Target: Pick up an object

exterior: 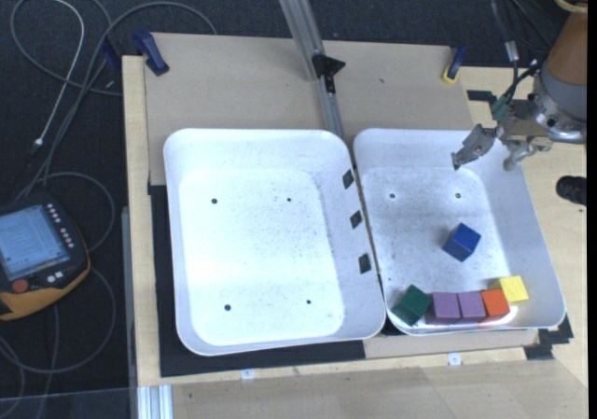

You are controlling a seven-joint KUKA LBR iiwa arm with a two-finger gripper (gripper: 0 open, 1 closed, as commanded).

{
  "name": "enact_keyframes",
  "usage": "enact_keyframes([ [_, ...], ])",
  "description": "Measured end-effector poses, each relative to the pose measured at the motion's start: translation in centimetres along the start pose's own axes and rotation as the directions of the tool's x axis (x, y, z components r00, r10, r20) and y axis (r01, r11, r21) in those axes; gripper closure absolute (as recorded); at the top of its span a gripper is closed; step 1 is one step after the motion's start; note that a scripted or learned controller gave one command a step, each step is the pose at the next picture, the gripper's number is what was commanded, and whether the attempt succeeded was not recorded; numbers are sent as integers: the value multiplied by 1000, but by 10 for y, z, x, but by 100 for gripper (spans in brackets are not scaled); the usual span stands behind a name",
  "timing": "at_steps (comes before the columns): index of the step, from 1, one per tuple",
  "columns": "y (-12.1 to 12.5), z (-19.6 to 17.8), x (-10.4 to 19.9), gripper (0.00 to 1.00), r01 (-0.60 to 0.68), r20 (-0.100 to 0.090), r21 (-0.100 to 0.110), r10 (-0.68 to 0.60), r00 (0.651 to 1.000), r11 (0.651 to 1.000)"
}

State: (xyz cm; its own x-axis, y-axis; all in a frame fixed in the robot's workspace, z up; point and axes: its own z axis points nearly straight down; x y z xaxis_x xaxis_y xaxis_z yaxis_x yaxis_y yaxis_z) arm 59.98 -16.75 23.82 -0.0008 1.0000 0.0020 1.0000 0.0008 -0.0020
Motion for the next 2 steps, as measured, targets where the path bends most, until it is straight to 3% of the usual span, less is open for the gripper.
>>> enact_keyframes([
  [1,-65,129,-8,0,-2,-2,9,2,1000,1000],
  [2,-61,113,-8,100,0,1,-4,0,1000,1000],
])
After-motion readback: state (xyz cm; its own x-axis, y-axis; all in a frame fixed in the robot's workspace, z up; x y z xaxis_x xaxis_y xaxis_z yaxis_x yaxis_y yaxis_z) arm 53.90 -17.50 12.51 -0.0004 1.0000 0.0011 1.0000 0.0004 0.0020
